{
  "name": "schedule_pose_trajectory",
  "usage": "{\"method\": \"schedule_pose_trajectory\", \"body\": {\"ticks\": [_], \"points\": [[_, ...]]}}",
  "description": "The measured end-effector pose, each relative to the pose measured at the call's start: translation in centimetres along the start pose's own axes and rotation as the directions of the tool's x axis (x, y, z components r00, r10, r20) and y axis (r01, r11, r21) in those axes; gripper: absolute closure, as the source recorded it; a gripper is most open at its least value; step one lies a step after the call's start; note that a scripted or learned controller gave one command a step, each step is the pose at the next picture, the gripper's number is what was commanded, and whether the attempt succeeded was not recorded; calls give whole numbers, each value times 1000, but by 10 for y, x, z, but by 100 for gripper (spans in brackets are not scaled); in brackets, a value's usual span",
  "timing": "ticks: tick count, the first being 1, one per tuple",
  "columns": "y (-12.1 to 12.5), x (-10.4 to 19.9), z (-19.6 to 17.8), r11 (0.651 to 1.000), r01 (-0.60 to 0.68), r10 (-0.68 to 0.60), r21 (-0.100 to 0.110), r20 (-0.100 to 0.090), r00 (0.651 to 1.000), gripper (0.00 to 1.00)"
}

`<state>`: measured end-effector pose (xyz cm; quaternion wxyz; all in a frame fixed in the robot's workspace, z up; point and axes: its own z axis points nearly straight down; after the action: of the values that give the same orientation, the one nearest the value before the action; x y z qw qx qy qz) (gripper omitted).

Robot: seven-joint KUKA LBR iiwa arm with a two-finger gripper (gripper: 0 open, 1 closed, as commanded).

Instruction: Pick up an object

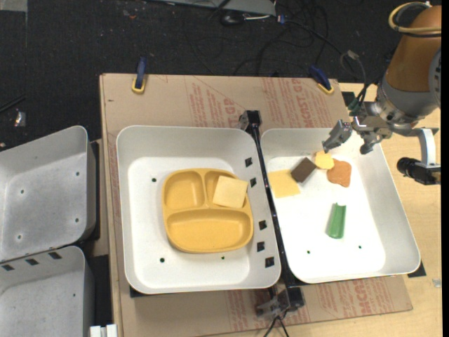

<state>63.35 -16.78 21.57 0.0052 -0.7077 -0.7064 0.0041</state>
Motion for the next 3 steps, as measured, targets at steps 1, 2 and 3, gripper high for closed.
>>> {"method": "schedule_pose_trajectory", "body": {"ticks": [1, 2, 3], "points": [[3, 1, -9, 1000, 3, -3, -13, 2, 1000, 0], [2, 0, 56, 1000, 1, -1, -8, 1, 1000, 0], [4, 6, 118, 1000, 5, -5, -9, 1, 1000, 0]]}}
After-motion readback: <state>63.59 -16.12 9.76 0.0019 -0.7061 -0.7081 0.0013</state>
